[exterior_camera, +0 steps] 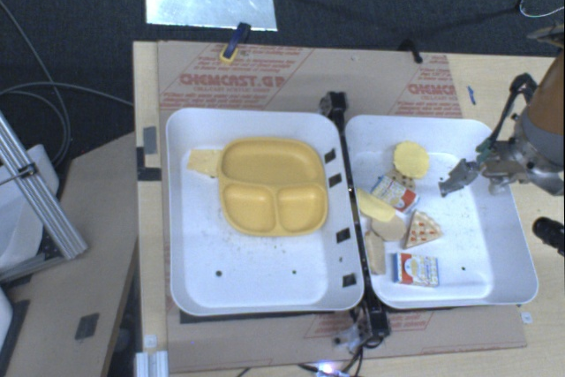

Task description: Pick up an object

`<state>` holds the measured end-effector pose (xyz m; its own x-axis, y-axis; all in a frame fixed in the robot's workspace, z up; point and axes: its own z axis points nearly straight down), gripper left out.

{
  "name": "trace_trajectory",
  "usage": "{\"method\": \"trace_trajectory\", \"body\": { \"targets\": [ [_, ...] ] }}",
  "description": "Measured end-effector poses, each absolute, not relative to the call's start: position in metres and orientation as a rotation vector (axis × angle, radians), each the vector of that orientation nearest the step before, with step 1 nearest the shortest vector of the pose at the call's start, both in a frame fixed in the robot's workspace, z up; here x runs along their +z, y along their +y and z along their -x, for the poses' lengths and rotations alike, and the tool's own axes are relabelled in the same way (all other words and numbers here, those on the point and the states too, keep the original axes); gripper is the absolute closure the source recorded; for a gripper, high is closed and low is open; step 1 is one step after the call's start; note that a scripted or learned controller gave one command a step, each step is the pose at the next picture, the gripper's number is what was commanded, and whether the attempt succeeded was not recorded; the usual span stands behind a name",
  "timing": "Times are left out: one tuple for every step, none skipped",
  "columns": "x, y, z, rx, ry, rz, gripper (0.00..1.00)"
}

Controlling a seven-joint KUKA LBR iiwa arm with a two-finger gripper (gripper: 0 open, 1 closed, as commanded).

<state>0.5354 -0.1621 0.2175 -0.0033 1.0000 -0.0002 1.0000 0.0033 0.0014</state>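
Toy food lies in a loose heap in the left half of the right bin: a round yellow piece at the top, a yellow wedge with its long axis running from upper left to lower right, a pizza slice pointing up, and a small carton lying flat with its long side across the bin. The claw hangs over the bin's right half, apart from the food, and I cannot tell how far open it is. A yellow divided tray sits in the left bin.
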Motion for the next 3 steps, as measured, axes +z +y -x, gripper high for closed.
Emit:
{"method": "trace_trajectory", "body": {
  "targets": [
    [0.123,-0.143,-0.589,-0.001,2.232,-2.215,0.0],
    [0.082,-0.11,-0.634,0.004,2.231,-2.211,0.0],
    [0.096,-0.113,-0.634,0.006,2.226,-2.212,1.0]
  ]
}}
